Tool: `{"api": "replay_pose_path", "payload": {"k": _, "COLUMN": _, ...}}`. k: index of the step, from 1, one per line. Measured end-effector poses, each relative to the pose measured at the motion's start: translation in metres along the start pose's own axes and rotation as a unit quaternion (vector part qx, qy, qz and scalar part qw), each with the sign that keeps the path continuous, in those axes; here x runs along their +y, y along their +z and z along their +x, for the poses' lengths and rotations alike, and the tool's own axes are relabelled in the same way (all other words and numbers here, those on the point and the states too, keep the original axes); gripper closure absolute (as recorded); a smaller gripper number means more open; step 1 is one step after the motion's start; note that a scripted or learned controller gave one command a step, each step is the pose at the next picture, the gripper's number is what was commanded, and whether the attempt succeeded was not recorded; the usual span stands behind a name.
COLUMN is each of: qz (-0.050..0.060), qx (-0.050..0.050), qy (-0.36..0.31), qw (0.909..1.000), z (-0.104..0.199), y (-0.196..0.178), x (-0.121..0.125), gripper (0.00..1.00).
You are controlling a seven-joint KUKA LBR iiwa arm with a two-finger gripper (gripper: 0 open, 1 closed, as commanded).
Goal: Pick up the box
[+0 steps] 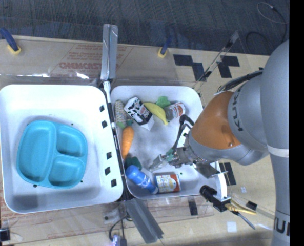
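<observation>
A: What's in the left bin (8, 137)?

B: A blue divided plate (52, 152), lying flat near the middle. The right bin (195, 97) is crowded.

A: Where's the box?

B: The black-and-white patterned box (138, 110) lies tilted at about 11 o'clock in the right bin, touching the banana (157, 111) at its 3 o'clock. A corn cob (120, 114) lies at the box's 9 o'clock, a carrot (126, 141) at its 6 o'clock. A green item (163, 101) and a small red-labelled packet (176, 110) sit toward 1 o'clock in the bin.

A: And near the front?

B: A blue bottle (140, 179) at 7 o'clock, a labelled can (166, 182) just beside it at 6 o'clock.

A: The hand?

B: The hand (164, 159) hangs low near the bin's centre, well apart from the box, above the can. I cannot tell how its fingers stand. The orange-banded arm (218, 129) covers the bin's 3 o'clock side.
</observation>
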State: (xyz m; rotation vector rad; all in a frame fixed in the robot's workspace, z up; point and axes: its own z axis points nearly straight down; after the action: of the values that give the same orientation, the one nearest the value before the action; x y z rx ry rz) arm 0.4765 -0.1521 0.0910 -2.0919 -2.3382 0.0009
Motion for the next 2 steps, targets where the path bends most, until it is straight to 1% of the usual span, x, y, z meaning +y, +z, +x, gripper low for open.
{"api": "replay_pose_path", "payload": {"k": 1, "qz": -0.001, "qx": -0.001, "qy": 0.007, "qw": 1.0000, "z": -0.0496, "y": -0.0008, "x": -0.0056, "gripper": 0.00}}
{"api": "replay_pose_path", "payload": {"k": 2, "qz": -0.001, "qx": -0.001, "qy": 0.007, "qw": 1.0000, "z": -0.0495, "y": -0.0008, "x": -0.0055, "gripper": 0.00}}
